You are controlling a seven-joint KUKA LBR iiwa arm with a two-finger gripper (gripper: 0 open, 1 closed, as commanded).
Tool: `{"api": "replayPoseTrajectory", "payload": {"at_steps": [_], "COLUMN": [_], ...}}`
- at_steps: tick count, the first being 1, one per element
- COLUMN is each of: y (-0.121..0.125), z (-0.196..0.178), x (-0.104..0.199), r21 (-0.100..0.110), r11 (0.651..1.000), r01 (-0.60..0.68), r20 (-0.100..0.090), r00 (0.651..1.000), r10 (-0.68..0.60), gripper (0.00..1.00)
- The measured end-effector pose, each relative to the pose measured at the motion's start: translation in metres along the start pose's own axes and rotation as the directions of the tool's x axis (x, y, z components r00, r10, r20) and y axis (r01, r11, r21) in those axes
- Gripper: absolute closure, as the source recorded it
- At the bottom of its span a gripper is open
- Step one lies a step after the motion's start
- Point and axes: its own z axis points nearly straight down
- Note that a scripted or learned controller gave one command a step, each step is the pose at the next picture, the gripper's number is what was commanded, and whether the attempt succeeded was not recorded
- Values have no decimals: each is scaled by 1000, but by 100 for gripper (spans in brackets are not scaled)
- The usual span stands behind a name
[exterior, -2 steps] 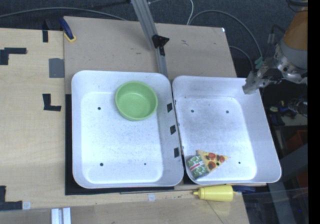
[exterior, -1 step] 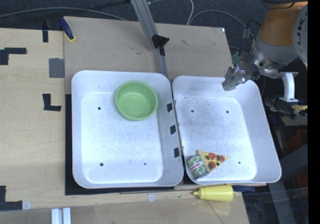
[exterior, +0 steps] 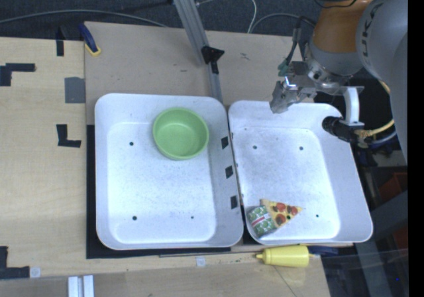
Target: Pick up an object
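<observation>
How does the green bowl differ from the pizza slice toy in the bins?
The green bowl is round, plain green and deep; the pizza slice toy is flat, triangular and multicoloured. The bowl sits in the left bin near its far side; the slice lies in the right bin at its near edge. Both lie untouched.

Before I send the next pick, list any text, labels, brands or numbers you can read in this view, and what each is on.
"KU": partial dark lettering on the grey arm housing, cut off by the housing's curve; the rest cannot be read.
Green can in the right bin: printed label, too small and blurred to read.
Pizza slice toy, green bowl, yellow bottle: no text visible.
</observation>
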Motion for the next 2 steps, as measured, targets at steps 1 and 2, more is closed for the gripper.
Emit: {"api": "replayPoseTrajectory", "payload": {"at_steps": [1,2], "y": [6,15], "z": [-5,-9], "x": [60,115], "r21": [0,0], "r11": [1000,1000], "r01": [0,0], "r20": [0,0], "r00": [1000,1000], "r10": [0,0], "gripper": [100,100]}}
